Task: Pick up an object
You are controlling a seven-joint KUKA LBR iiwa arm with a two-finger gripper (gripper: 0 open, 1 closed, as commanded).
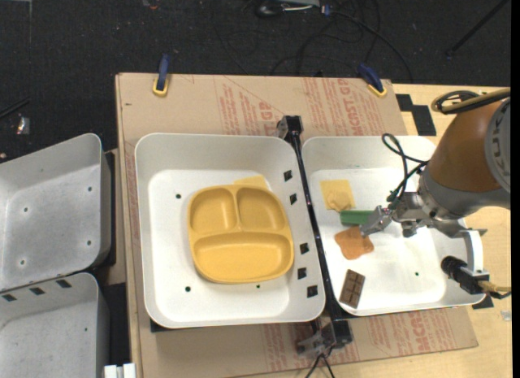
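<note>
The arm (467,161) reaches in from the right and its tool (380,220) hangs low over the right bin (422,287). The tool sits right by a green piece (353,216) and just above a flat orange-brown piece (354,244). I cannot tell how the tool is set, because it is small and dark here, so I will not guess if it has hold of anything.

The things to pick are all in the right bin. There is a pale yellow piece (337,193) near the top, the green piece under it, the orange-brown piece under that, and a brown chocolate bar (353,287) near the front edge. The left bin (162,287) has a big yellow tray (240,234) with three parts.

To do this step well, the tool should pick one thing and stay over its middle. The green piece is nearest, I think. It lies flat and thin, so the tool must go down close to the bin floor and close on the short sides. It should not catch the orange-brown piece too, since the two lie close together. Then it should lift slowly and straight up.

The brown worktop (211,100) has faded red writing printed on it. It looks like the same word again and again, but it is turned and cut off, so I cannot read it for sure
</note>
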